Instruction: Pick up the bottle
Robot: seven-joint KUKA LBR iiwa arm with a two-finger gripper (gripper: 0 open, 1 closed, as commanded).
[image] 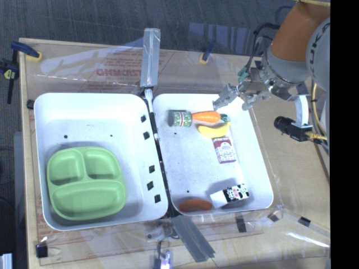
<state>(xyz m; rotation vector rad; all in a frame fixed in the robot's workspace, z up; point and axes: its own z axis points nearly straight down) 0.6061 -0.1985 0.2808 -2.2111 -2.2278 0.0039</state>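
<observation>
you'll find the bottle (224, 149) lying flat on the floor of the right bin (259, 160), a little right of the bin's middle. its long axis runs close to 12-to-6 on the clock, tipped only slightly, with the white end toward 12 and the red-labelled body toward 6. nothing touches it.

just off its 12 o'clock end lies a yellow banana (213, 130), and touching the banana's upper edge is an orange carrot (206, 116) lying across, from 9 to 3. a small green-labelled can (180, 118) lies on its side at the carrot's 9 o'clock end.

the gripper (228, 97) hangs over the bin's far rim, at about 12 o'clock from the bottle and near the carrot's right tip. its fingers look slightly parted with nothing between them; it is well apart from the bottle.

toward 6 o'clock from the bottle, near the bin's front wall, sit a black-and-white carton (230, 195) and a brown oval piece (195, 204). the left bin (84, 108) carries a green divided tray (86, 184).
</observation>
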